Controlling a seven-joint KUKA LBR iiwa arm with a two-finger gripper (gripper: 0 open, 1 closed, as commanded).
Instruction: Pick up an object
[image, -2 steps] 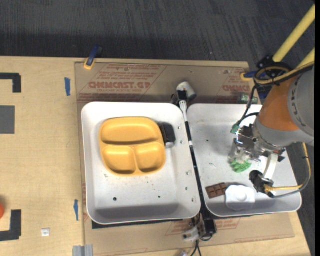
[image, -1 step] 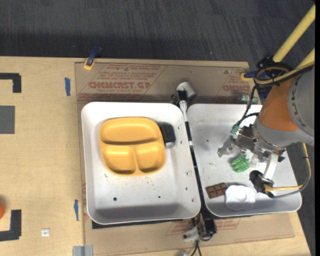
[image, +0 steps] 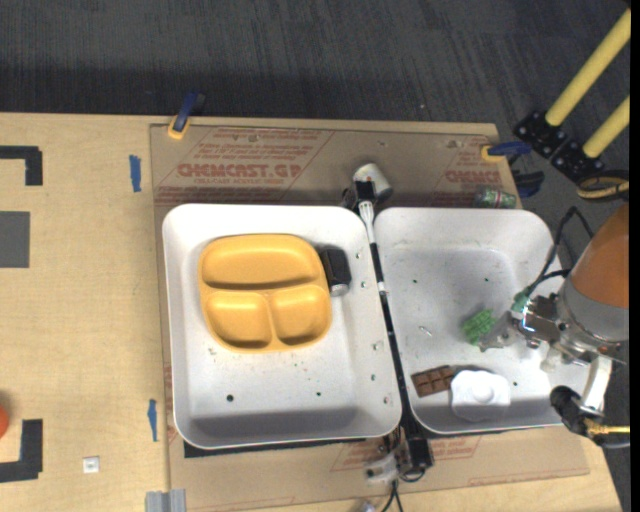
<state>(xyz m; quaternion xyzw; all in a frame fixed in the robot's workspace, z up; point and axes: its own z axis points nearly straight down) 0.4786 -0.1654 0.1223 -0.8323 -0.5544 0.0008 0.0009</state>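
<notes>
Low in the right shallow white bin (image: 455, 222), close by its right wall: grey arm's gripper (image: 527, 322), just beside a small green knobbly plastic piece (image: 478, 325), probably the chosen pick. Cannot tell how far open, nor any hold on anything; green piece looks to rest on the bin floor. Nearer the front wall, side by side: flat brown rectangular block (image: 433, 381) and rounded white plastic lump (image: 476, 392), likely left for other tries. Over in the left white bin (image: 200, 400): yellow divided plastic tray (image: 265, 290), small black object (image: 335, 268) at its edge.
</notes>
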